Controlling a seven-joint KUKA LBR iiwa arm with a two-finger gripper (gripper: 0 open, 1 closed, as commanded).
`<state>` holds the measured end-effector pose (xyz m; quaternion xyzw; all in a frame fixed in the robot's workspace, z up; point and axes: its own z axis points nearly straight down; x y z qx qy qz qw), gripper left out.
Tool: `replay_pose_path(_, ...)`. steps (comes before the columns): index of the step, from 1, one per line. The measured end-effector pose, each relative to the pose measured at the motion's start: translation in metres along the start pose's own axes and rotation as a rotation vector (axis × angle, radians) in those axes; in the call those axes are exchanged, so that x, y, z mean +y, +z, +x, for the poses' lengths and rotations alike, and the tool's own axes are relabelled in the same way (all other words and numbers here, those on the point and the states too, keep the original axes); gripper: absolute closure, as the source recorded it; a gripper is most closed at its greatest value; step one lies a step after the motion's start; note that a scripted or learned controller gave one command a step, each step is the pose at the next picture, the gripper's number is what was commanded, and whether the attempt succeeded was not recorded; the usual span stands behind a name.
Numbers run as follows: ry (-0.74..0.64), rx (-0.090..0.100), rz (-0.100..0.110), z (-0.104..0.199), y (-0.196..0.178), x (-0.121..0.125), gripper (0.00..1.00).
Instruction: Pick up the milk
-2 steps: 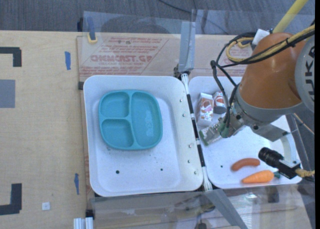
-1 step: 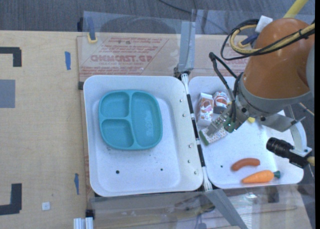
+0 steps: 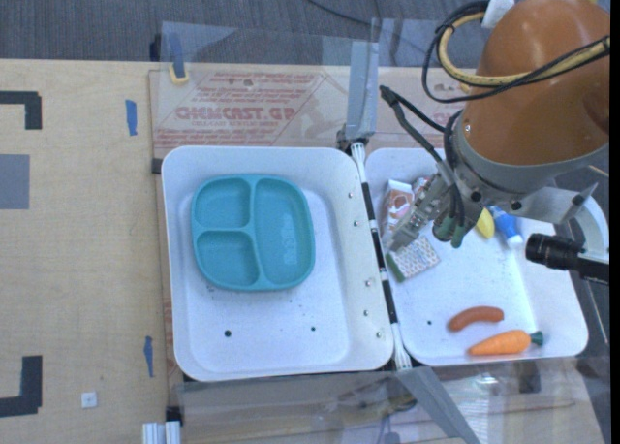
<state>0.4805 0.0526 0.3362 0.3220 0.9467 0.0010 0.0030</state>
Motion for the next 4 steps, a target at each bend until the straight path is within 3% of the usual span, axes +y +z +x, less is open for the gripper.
replay_pose_path(1, -0.11, 0.0, 0.0, -0.013, -0.025, -0.017, 1.0)
replay_pose_path(2, -0.208, -0.001, 0.0, -0.01, -0.038, -0.012, 1.0)
replay_pose_path(3, -0.216, -0.001, 0.0, -0.013, -0.045, -0.016, 1.0)
replay_pose_path(4, -0.54, 0.003, 0.001, -0.011, -0.037, -0.014, 1.0)
